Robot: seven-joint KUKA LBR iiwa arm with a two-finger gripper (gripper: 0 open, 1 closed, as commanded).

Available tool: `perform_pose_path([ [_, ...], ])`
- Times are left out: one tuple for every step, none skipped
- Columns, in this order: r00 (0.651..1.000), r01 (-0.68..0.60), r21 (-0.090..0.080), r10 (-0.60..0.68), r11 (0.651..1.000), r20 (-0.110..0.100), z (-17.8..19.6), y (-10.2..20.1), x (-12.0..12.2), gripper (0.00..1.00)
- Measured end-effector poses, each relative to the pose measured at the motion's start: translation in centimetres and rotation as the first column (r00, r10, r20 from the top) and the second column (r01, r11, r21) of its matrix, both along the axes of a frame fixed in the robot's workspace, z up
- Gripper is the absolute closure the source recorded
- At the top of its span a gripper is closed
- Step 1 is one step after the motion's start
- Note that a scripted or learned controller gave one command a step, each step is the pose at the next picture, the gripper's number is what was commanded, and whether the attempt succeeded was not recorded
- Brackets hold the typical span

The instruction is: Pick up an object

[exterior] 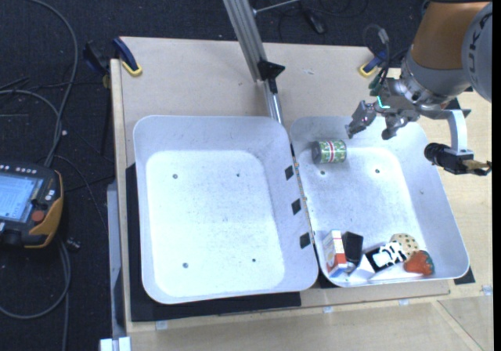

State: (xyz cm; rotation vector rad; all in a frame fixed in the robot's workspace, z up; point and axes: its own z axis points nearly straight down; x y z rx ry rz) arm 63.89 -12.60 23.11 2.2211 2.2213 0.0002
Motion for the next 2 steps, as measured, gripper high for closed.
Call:
perform_pose_path([
  [1.000, 0.000, 0.000, 0.000, 1.000, 0.000, 0.0, 0.0, 0.0, 0.00],
  [1.000, 0.000, 0.001, 0.000, 1.000, -0.006, -6.3, 0.0, -0.4, 0.00],
])
